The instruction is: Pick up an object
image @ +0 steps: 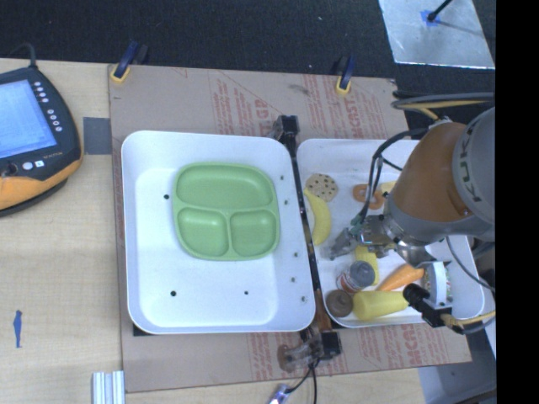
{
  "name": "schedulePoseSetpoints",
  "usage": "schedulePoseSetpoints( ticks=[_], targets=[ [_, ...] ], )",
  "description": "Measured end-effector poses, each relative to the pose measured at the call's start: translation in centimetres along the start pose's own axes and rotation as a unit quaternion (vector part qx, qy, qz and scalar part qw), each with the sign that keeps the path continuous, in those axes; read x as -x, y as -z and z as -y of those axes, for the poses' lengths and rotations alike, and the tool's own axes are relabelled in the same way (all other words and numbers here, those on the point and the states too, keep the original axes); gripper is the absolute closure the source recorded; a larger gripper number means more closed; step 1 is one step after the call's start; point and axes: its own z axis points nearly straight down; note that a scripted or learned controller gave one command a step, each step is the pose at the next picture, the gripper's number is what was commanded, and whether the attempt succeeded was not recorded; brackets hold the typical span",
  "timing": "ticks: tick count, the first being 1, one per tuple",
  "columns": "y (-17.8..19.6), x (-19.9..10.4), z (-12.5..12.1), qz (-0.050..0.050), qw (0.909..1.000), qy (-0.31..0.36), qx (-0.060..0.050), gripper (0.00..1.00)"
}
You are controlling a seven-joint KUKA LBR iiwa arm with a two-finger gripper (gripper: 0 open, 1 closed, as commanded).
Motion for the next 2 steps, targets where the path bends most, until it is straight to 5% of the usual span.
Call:
schedulePoseSetpoints(
  ticks=[1,2],
  targets=[
    [1.1,0.2,0.0,0.001,1.0,0.002,-0.001,1.0],
    [10.1,-5.4,-3.7,0.0,1.0,-0.001,0.002,1.0]
  ],
)
